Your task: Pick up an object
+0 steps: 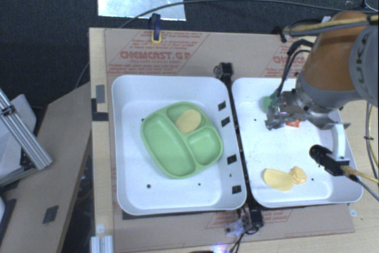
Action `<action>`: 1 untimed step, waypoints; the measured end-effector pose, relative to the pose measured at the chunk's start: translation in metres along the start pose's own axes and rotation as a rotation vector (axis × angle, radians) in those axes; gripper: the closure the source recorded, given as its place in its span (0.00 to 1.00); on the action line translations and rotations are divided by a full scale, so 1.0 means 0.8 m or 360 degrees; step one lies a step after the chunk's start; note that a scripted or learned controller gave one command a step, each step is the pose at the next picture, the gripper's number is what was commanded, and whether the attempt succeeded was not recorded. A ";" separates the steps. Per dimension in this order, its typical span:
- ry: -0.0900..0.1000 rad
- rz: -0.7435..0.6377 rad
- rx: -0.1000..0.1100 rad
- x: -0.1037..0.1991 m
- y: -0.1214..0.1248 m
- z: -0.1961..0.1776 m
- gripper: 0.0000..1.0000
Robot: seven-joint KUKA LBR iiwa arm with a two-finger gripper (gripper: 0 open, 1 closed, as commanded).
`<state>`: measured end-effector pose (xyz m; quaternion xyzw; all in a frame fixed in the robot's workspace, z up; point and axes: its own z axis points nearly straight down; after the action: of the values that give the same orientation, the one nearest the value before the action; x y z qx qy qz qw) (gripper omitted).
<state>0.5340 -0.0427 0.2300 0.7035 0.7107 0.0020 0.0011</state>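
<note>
Green object (268,102) sits in the upper left part of the right bin (257,148), a small piece partly hidden behind the gripper (276,119). The gripper hangs low over that same spot, reaching in from the right on the grey and orange arm (334,62). I cannot tell whether it is open or closed, and nothing can be seen held in it. Just right of the gripper a small orange object (292,122) shows on the white floor, partly covered by the wrist.

Toward the lower edge of the right bin, well apart from the gripper, lies a yellow soft piece (283,178), flat and crumpled at its right end.

The left bin (122,145) holds a green divided plate (177,148), lying flat near the bin's middle and turned at an angle. A pale yellow lump (189,121) rests in the plate's upper compartment.

Both bins stand side by side, touching, on a brown cardboard sheet (177,47) with red print that covers the tabletop (62,133). A blue clamp (156,25) grips the sheet's upper edge.
</note>
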 end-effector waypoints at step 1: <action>0.0001 0.0000 0.0001 0.067 0.017 -0.005 1.00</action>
<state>0.5466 0.0113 0.2338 0.7034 0.7108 0.0020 0.0007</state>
